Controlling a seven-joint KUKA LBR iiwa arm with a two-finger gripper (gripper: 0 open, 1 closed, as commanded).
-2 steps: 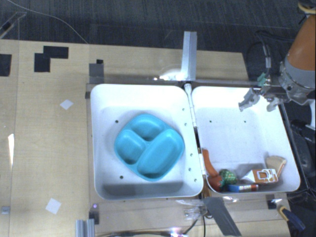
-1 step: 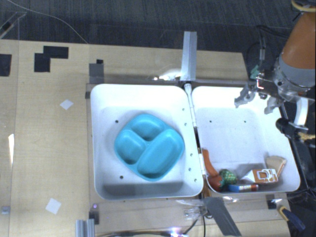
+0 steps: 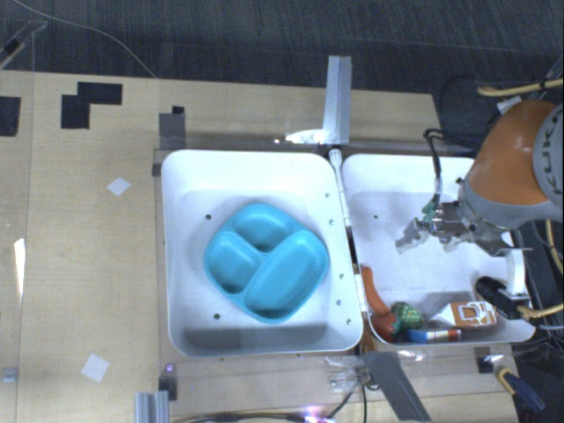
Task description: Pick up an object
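My gripper point(image 3: 430, 236) hangs over the middle of the right bin point(image 3: 388, 192), open, with nothing between its fingers. Along that bin's near edge lie an orange carrot-shaped piece point(image 3: 374, 293), a green lumpy toy point(image 3: 406, 316), a red and blue marker point(image 3: 432, 333) and a small brown and white carton point(image 3: 471, 314). All of them sit apart from the gripper, below it in the view.
The left bin point(image 3: 189, 236) holds a blue sectioned plate point(image 3: 266, 261) in its middle. A metal post point(image 3: 338, 100) stands at the back where the two bins meet. The arm's orange band point(image 3: 511, 152) looms over the right bin's far right corner.
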